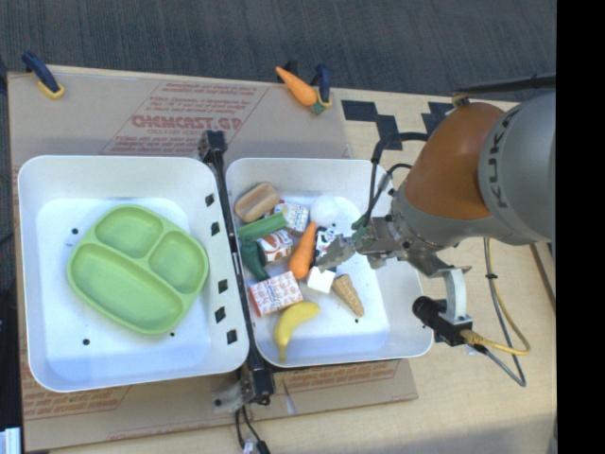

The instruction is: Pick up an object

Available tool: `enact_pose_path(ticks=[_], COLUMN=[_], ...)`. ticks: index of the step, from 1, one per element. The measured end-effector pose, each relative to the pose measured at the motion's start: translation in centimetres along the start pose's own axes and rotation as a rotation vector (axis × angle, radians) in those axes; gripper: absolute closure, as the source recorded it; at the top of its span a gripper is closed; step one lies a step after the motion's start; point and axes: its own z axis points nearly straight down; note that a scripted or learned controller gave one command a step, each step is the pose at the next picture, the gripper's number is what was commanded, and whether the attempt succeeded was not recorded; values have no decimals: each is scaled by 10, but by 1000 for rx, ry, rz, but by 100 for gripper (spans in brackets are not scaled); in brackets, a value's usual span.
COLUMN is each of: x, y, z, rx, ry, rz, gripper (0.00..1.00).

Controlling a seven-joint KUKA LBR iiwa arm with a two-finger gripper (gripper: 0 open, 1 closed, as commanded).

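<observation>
**Jaws low in the right bin, carrot just to their left**

The gripper (333,251) reaches into the right bin (402,340); I cannot tell how wide its jaws stand. The nearest thing is the carrot (303,250), just beside them on the camera view's left, its long axis running nearly top to bottom, tilted slightly.

Premises: a robotics laboratory or test cell. Evidence: a grey industrial arm with an orange band (454,173) is stationed at a tabletop (529,405) covered with a printed cardboard sheet (189,116), which is fixed down by blue spring clamps (43,76). Two shallow white plastic bins (38,187) sit side by side; the right one holds plastic toy food (302,249). Loose cables (506,334) run over the surface. Dark grey carpet (236,17) lies beyond.
</observation>
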Motion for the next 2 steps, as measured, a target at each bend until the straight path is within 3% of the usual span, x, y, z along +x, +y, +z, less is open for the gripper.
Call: enact_pose_path(ticks=[1, 2], x=[-15, -14], y=[31, 31], z=[87, 78], rx=[-7, -1], ry=[-3, -2], rz=[0, -6], gripper=[0, 100])
